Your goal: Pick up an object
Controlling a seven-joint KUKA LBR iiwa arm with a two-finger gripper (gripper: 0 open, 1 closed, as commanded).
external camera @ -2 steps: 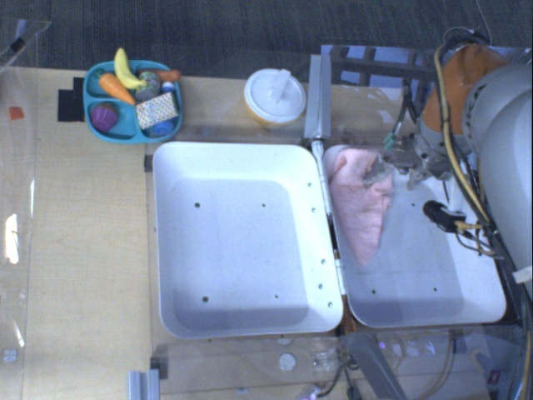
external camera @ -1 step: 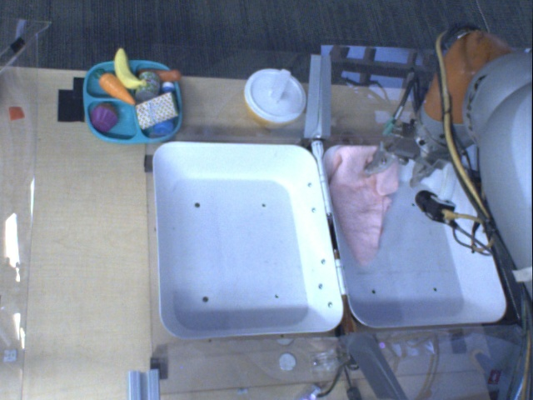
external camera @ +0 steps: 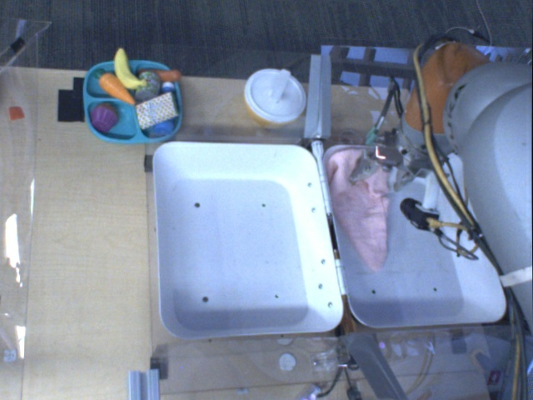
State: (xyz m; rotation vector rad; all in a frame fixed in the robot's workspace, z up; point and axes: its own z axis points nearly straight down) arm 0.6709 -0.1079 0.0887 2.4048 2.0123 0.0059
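I see the pink cloth [external camera: 362,211] lying crumpled along the left side of the right bin [external camera: 433,298], close against the wall that borders the left bin [external camera: 241,307]. My tool [external camera: 385,163] sits low over the cloth's upper end, near the bin's far edge; whether it has closed on fabric I cannot tell from here. I judge the best grasp is on a raised fold, pressing straight down so cloth bunches inside, well clear of the bin wall, then lifting slowly to check it comes along.
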